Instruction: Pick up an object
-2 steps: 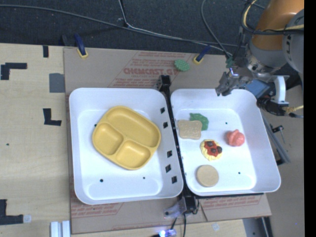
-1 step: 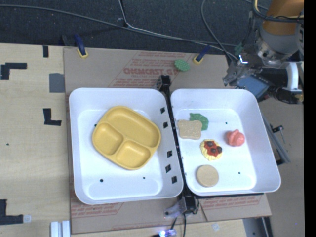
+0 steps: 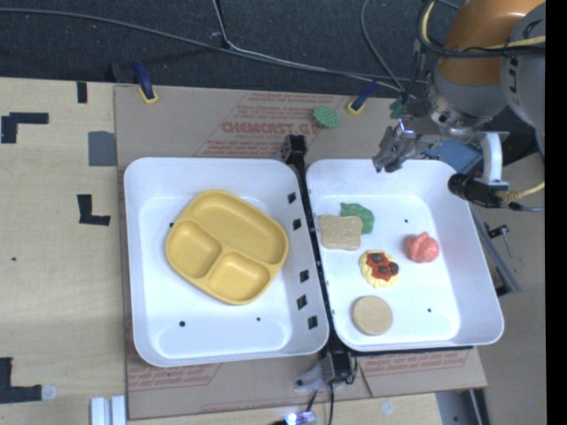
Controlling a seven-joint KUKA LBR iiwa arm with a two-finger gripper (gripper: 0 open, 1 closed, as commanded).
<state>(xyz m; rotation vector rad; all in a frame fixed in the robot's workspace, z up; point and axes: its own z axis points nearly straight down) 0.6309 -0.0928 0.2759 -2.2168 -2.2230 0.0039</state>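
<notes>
The right bin holds several toy foods: a beige bread slice with a green leafy piece behind it, a yellow piece with red and black spots, a pink-red lump and a round tan disc. My gripper hangs over the far edge of the right bin, above and behind the green piece, apart from all the foods. Nothing shows between its fingers.
The left bin holds a yellow divided plate. A small green piece lies on the cardboard beyond the bins. Black clips join the bins along the middle. Cables run across the back.
</notes>
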